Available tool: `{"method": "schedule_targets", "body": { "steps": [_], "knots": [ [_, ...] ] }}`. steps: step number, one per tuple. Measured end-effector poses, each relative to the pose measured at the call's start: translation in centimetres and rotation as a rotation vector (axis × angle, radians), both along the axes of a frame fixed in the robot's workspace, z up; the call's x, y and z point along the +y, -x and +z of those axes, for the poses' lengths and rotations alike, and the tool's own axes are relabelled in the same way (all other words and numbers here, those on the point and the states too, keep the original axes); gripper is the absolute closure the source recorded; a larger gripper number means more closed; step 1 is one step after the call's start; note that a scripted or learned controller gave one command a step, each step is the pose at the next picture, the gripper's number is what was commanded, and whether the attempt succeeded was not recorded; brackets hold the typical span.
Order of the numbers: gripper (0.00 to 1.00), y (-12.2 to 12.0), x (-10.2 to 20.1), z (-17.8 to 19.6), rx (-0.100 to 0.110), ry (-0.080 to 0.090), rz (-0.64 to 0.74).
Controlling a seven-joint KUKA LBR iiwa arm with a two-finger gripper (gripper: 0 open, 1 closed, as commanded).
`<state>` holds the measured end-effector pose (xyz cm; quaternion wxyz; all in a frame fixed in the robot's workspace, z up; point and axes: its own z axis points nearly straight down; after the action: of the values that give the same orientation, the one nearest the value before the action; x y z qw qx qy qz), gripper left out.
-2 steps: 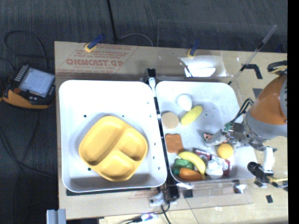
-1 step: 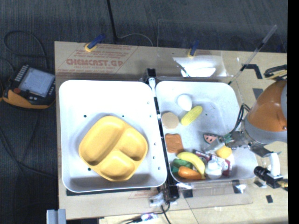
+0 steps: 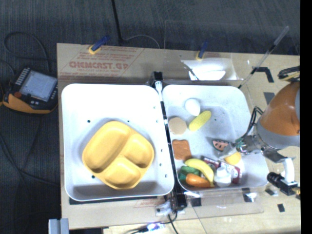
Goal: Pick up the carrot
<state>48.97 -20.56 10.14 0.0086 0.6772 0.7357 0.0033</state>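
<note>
Orange and tapered, the small plastic carrot (image 3: pixel 197 180) lies at the near edge of the right white bin (image 3: pixel 229 94), wedged under a yellow plastic banana (image 3: pixel 200 166) among crowded toy food. That crowding probably makes a clean grasp awkward. The two-finger gripper (image 3: pixel 242 146) hangs by the bin's right wall, well apart from the carrot; whether it is spread or closed I cannot tell. A yellow divided tray (image 3: pixel 118 153) occupies the left white bin (image 3: pixel 78 101).

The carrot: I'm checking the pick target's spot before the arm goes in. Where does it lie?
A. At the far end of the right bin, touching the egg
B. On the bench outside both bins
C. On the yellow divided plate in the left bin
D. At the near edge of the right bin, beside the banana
D: the carrot lies at the right bin's near edge, just below the banana.
</note>
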Motion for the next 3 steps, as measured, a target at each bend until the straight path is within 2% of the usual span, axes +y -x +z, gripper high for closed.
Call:
{"method": "schedule_targets", "body": {
  "steps": [1,3],
  "knots": [
    [1.0,-0.2,6.3,-0.8,-0.012,0.0,-0.237],
    [1.0,-0.2,6.3,1.1,-0.011,0.0,-0.236]
  ]
}}
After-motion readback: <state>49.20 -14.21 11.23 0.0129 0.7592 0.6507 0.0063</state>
